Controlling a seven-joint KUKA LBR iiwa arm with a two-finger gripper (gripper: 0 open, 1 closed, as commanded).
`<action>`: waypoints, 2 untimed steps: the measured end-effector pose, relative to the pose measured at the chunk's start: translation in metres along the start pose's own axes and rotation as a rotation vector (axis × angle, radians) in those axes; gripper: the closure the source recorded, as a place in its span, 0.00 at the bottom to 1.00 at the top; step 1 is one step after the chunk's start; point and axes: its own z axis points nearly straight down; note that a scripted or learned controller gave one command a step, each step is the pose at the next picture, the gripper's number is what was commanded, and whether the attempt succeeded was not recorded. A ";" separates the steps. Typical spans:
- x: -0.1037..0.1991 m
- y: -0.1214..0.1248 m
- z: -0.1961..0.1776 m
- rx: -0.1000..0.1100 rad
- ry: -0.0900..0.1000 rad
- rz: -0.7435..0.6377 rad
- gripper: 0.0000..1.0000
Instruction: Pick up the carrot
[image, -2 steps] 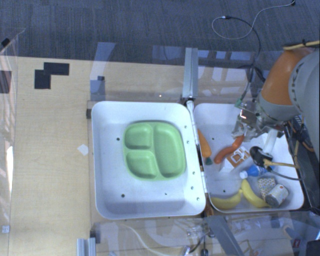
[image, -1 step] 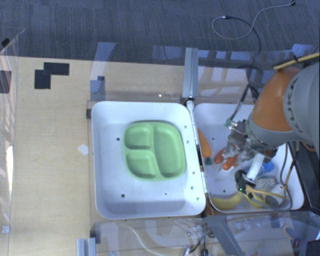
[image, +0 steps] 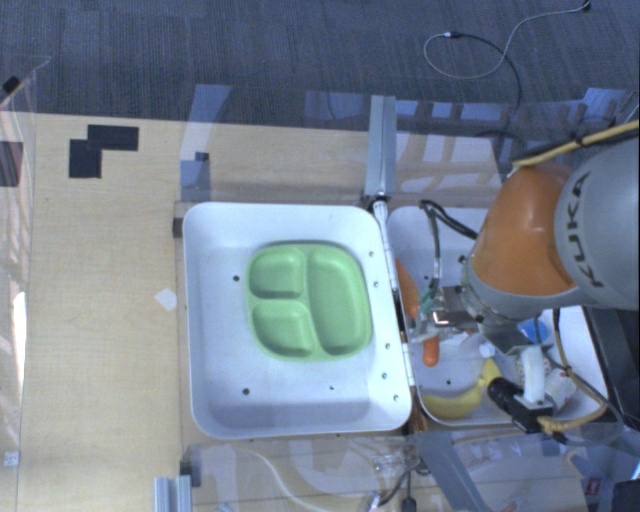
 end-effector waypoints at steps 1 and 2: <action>-0.067 0.089 -0.110 -0.004 -0.002 0.069 1.00; -0.028 0.082 -0.183 -0.004 -0.001 0.142 1.00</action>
